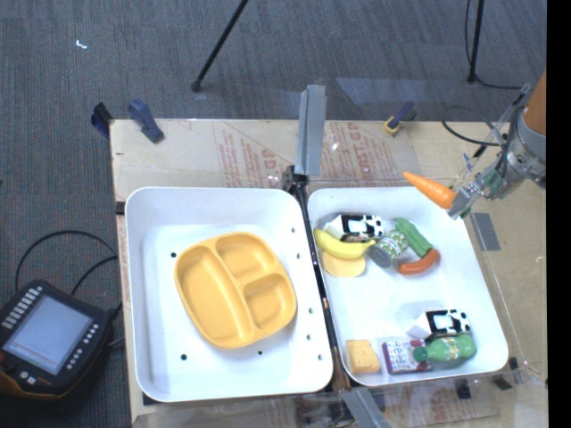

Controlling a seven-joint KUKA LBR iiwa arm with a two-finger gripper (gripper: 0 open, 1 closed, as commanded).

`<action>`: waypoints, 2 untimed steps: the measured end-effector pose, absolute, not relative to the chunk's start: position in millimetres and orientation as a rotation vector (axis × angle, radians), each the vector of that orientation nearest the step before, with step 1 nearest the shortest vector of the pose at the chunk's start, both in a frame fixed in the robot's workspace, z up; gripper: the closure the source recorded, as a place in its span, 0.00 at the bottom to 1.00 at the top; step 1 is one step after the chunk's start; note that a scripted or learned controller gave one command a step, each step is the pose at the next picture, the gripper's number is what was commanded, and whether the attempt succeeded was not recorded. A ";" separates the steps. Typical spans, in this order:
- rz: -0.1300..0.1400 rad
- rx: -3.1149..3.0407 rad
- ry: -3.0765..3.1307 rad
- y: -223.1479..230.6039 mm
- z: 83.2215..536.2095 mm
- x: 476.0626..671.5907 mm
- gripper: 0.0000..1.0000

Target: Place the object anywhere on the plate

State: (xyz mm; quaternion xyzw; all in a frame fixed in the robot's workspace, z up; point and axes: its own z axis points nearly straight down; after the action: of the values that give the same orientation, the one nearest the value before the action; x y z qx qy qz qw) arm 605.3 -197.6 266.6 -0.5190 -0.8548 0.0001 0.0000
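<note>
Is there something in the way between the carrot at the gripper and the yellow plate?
Nothing visible blocks it. The carrot is held up at the gripper, above the right bin's back edge. Toward the plate lie only low toys and the bins' rims, all below the carrot.

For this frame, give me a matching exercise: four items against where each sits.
Items:
1. yellow plate
2. carrot
3. banana
4. green bottle

Places:
A. near the front right corner of the right bin
B. at the gripper, over the right bin's far edge
C. in the left bin
D. near the far left corner of the right bin, next to a black-and-white toy cow

Pairs: 1-C, 2-B, 3-D, 4-A
</note>
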 end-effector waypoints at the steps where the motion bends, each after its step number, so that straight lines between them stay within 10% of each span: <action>1: -0.001 -1.603 -2.701 -98.6 209.8 644.5 1.00; 2: 0.000 -1.702 -2.640 -77.2 235.6 644.4 1.00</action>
State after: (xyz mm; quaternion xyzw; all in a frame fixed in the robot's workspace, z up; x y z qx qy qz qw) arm 644.4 -77.2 235.6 -0.5419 -0.8404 -0.0002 0.0003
